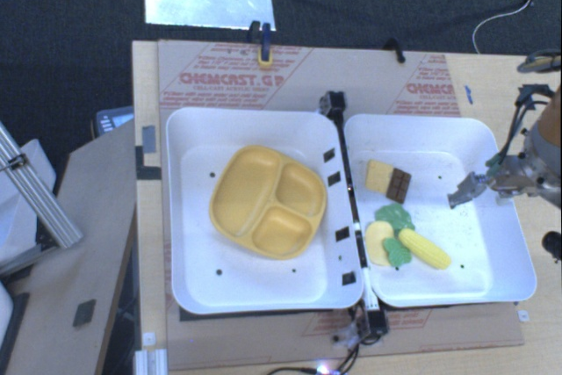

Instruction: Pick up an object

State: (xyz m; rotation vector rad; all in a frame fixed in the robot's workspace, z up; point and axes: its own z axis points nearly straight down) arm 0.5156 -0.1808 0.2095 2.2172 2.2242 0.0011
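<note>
Grey metal marks the gripper [467, 189], which reaches in over the right-hand edge of the right bin [500, 277] and hangs above the bin's bare white floor. Whether it is released or clenched cannot be told from this slanted look down; nothing is seen caught in it.

The things to pick up all lie to the left of the gripper, toward the wall between the two bins. Nearest its height in the picture is a pale yellow cracker [378, 176] with a brown chocolate bar [399, 184] lying partly on top of it; both sit apart from the gripper. Lower and to its left is a cluster: an ear of corn [425, 248], yellow and lying at a slant, touching green leafy toy pieces [394, 218] and a pale yellow rounded piece [378, 239] beside the dividing wall. The corn is the closest of that cluster to the gripper, yet open floor lies between them.

Farther left again, past the divider, the left bin [193, 277] holds a yellow tray [268, 200] with three compartments, turned at an angle and resting flat, well apart from the gripper.
</note>
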